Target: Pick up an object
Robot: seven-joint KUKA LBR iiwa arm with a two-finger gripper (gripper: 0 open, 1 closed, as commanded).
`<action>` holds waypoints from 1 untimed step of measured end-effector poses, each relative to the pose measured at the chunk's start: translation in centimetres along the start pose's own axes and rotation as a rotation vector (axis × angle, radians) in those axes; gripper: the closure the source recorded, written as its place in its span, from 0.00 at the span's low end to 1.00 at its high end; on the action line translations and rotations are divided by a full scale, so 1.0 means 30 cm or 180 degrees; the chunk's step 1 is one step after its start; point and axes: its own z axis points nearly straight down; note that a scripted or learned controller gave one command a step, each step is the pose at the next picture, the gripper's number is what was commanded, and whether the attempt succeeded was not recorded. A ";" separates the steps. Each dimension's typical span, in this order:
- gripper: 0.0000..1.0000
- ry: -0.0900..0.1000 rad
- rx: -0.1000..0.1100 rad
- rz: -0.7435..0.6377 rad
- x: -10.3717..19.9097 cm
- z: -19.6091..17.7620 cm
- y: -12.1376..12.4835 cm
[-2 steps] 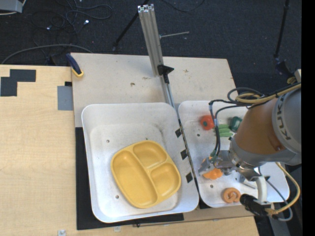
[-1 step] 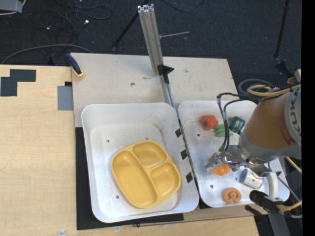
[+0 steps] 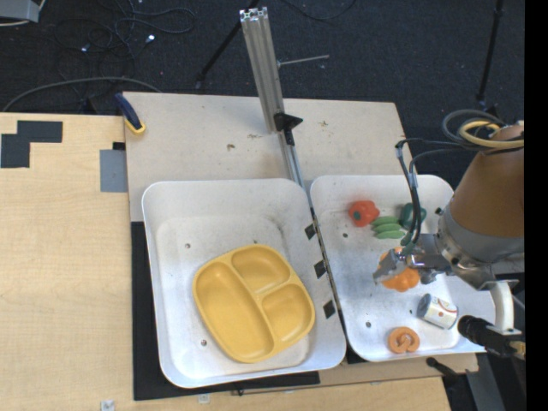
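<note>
Gripper low in right bin, fingers apparently closed around an orange toy, though grip hard to confirm. Red tomato, green piece nearby.

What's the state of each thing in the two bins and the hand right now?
yellow plate: flat in the left bin, right side up, its three compartments bare.
red toy: loose near the top of the right bin.
green toy: lying beside the red toy.
orange toy: right at the hand; grip unclear.
white cup: on its side.
orange ring: lying flat by the near rim.
</note>
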 end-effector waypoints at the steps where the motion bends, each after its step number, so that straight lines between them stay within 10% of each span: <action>1: 1.00 -0.0001 0.0004 0.0000 -0.018 -0.144 -0.005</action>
